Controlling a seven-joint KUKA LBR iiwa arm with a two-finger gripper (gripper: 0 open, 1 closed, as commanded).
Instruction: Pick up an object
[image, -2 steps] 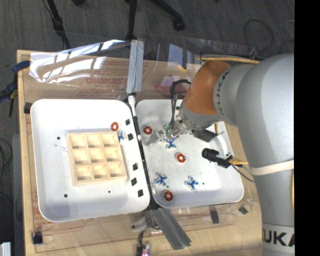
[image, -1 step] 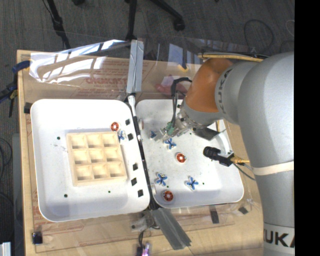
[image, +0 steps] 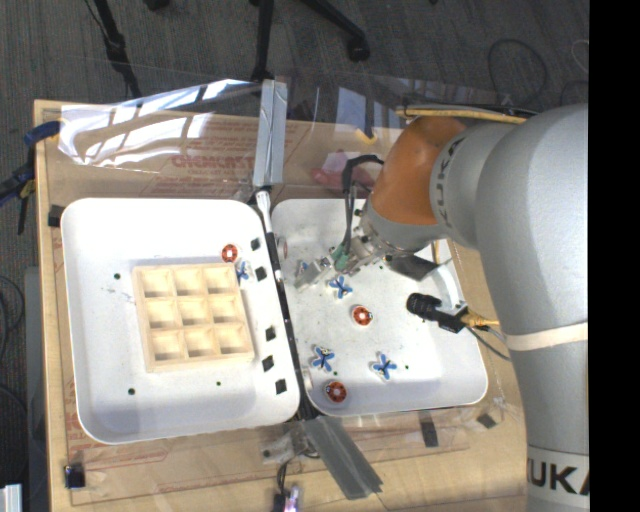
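Note:
My gripper (image: 325, 264) is low in the upper left part of the right bin (image: 455, 375), under the orange-banded wrist. A blue jack (image: 342, 288) lies just below and to the right of it, close to its tip. Further down the bin floor lie a red ring (image: 361, 316), two more blue jacks (image: 322, 358) (image: 383, 367) and a second red ring (image: 335, 392) near the front wall. The view does not show anything held.
The left bin (image: 90, 240) holds a wooden grid tray (image: 192, 312) with nine compartments. A red ring (image: 230, 253) and a blue jack (image: 243, 270) sit by the tray's upper right corner. Black clips line the divider (image: 275, 320) between the bins.

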